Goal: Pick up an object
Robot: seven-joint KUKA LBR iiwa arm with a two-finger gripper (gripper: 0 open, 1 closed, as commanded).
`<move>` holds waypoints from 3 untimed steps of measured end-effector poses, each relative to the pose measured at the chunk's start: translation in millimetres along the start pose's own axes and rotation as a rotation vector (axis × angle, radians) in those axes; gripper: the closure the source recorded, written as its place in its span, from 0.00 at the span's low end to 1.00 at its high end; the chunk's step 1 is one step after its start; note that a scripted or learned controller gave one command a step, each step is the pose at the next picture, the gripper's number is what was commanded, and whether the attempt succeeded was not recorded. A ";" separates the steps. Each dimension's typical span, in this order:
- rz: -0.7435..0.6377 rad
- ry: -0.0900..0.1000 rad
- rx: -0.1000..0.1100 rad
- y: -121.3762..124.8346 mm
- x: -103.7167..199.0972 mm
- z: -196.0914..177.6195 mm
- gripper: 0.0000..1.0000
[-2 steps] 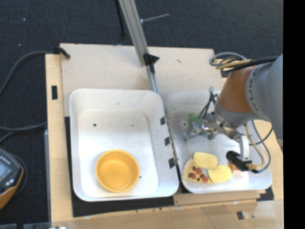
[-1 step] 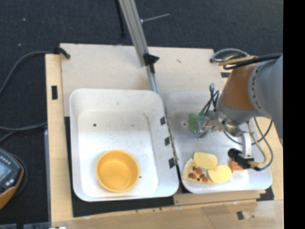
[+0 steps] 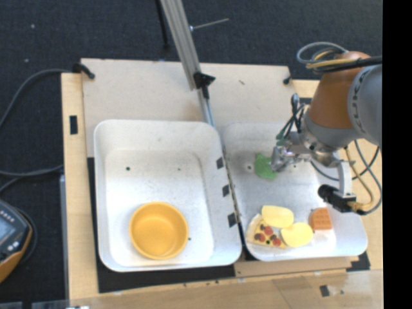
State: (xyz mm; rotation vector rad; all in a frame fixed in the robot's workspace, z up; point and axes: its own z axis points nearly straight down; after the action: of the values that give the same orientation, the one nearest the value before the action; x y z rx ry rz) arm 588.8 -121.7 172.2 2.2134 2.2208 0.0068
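Note:
My gripper (image 3: 278,161) hangs low over the right bin (image 3: 248,147), right at the edge of a small green object (image 3: 263,167) that lies on the bin floor. The green object touches or sits just left of the fingertips; I cannot tell whether it is between them. Near the bin's front edge lie a pizza-slice toy (image 3: 263,234), two pale yellow pieces (image 3: 277,215) (image 3: 297,235) and an orange waffle-like block (image 3: 320,219). A yellow bowl (image 3: 158,230) sits in the left bin (image 3: 129,140).
A slanted metal pole (image 3: 183,37) rises from the back of the bench between the bins. The arm's black cables and a black fitting (image 3: 336,197) hang over the right bin's right side. The bench edge runs along the front.

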 end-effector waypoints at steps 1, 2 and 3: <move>0.000 0.000 0.002 5.2 -1.6 -43.2 1.00; 0.000 -0.001 0.000 7.2 -3.0 -97.6 1.00; -0.003 0.002 0.007 10.6 45.8 -83.3 1.00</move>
State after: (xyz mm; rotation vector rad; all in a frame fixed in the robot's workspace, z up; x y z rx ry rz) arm 598.5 -75.7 255.5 2.2146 2.2277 0.0012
